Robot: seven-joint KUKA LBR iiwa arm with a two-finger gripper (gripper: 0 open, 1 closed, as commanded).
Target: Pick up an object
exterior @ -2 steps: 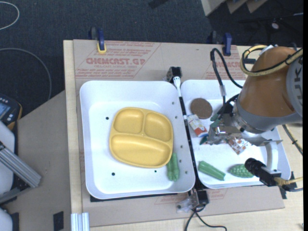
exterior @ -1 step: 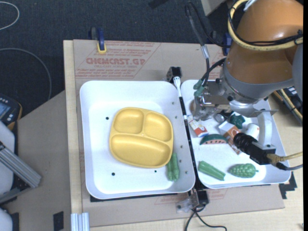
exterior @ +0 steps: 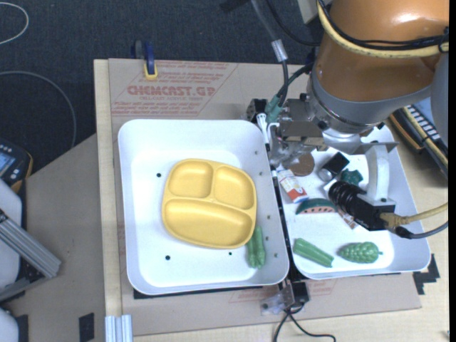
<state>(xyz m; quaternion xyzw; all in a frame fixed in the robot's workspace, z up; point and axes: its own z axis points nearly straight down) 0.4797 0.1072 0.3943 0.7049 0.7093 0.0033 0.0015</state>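
gripper (exterior: 293, 148) low at right white bin's (exterior: 406, 258) left rim | finger state: cannot tell | small red-and-white packet (exterior: 291, 186) lies just below it, long axis slanting down-right

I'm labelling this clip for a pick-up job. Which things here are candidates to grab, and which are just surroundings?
Candidates to grab:
yellow divided plate
green pickle
green pepper
bumpy green fruit
watermelon slice
small red and white carton

Surroundings:
left bin
right bin
cardboard sheet
blue clamp
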